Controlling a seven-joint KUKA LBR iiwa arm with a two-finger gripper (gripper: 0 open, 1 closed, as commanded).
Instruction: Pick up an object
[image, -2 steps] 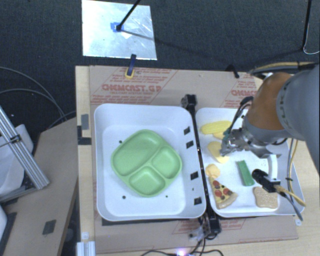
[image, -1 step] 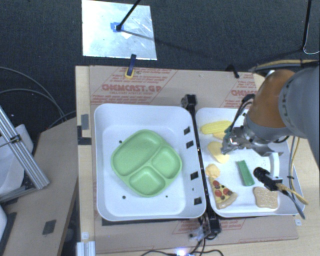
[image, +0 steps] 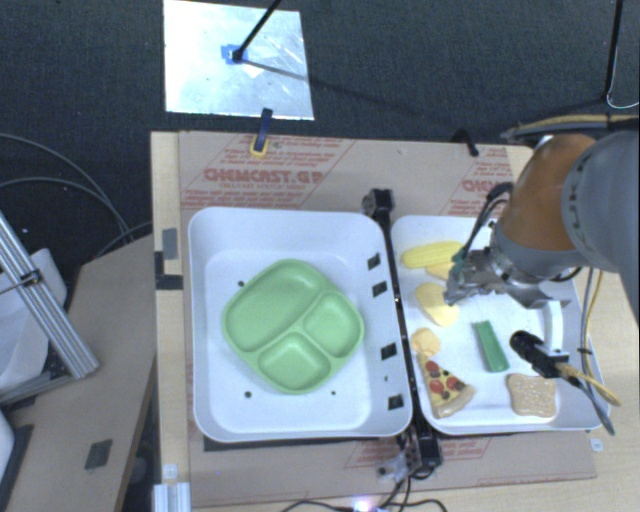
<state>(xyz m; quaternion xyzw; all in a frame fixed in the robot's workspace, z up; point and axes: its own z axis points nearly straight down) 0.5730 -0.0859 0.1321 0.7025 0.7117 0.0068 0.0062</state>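
The pincer (image: 457, 290) hangs low in the right shallow white bin (image: 570, 425), near its left wall beside a pale yellow round piece (image: 434, 303); whether it is apart or together, I cannot tell. That bin also holds a yellow banana-shaped toy (image: 428, 256), a green flat bar (image: 489, 346), a pizza-slice toy (image: 445, 385) and a toast-shaped piece (image: 531, 395). The left white bin (image: 215, 240) holds a green divided plastic plate (image: 292, 325) with open floor around it.

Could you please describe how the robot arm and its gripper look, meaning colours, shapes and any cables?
The thick rounded grey arm carries a wide orange band above the wrist. Below the band, a grey metallic wrist section narrows toward the small dark two-finger gripper. A thin black cable curves along the wrist's side. No markings can be read.
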